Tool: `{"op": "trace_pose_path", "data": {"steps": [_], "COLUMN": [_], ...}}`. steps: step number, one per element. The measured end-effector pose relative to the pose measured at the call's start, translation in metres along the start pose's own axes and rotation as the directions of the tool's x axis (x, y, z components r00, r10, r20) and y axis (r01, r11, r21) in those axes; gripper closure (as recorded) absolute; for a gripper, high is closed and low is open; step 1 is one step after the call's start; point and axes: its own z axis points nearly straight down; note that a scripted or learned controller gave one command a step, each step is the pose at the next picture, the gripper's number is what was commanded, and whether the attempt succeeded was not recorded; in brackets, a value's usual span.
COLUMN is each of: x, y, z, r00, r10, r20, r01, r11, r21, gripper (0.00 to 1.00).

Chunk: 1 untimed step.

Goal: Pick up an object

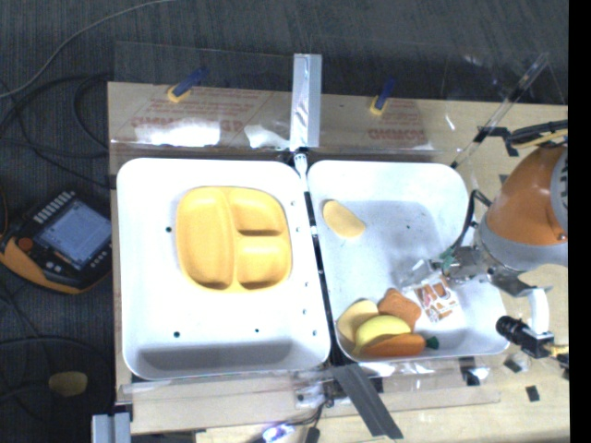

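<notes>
In the right bin (406, 187), a pale yellow oval piece (343, 219) lies near the upper left corner. A cluster sits at the bin's lower left: a yellow-green fruit (379, 329), an orange carrot-like piece (399, 345) and an orange chunk (400, 305). A small printed packet (436, 301) lies to their right. My gripper (450, 265) hangs low over the right bin's right half, just above the packet. The arm's grey and orange wrist (526, 212) partly covers it.
The left bin (138, 275) holds a yellow divided tray (233, 236). A metal divider post (306, 100) stands behind the seam between the bins. A handheld pendant (65, 238) lies off the bench to the left.
</notes>
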Motion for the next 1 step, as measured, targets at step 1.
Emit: {"op": "trace_pose_path", "data": {"steps": [1], "x": [0.0014], "y": [0.0008], "z": [-0.0087], "r00": [1.0], "r10": [-0.001], "r20": [-0.003], "r01": [0.001], "r11": [1.0], "r21": [0.0], "gripper": [1.0]}}
